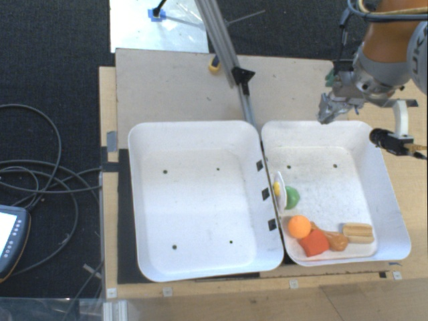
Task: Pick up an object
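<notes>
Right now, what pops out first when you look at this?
The bright toys huddled in the near corner of the right bin jump out first: an orange ball, a red block, a green ball and a tan bun-like piece. Next comes the big orange-and-grey arm at the top right, its claw above that bin's far edge.

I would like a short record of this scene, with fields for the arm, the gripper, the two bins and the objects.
arm: grey with orange band, at upper right
gripper: above the far rim of the right bin, nothing seen in it
left bin: white, shallow
right bin: white, objects gathered at near-left corner
objects: green ball, orange ball, red block, tan bread-like piece
contact: orange ball touches red block
</notes>
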Controlling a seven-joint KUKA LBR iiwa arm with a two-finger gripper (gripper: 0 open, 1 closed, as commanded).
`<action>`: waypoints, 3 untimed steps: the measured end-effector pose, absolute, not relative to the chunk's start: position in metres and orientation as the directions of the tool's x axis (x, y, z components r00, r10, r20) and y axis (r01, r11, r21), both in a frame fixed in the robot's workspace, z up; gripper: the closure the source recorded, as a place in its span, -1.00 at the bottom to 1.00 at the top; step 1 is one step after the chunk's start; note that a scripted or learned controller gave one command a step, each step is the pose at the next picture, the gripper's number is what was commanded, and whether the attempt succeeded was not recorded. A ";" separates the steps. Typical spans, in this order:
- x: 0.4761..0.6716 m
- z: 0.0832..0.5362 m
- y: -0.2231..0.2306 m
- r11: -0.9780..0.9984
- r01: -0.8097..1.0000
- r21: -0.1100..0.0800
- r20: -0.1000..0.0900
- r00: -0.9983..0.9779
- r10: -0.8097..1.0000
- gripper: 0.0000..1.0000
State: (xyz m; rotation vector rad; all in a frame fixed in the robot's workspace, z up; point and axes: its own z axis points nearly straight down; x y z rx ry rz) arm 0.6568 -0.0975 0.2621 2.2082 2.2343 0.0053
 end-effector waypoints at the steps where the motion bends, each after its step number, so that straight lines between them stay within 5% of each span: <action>1: 0.656 0.248 -0.042 0.011 1.000 0.001 0.002 -0.011 1.000 1.00; 3: 0.666 0.253 0.071 0.012 1.000 0.003 0.003 -0.012 1.000 1.00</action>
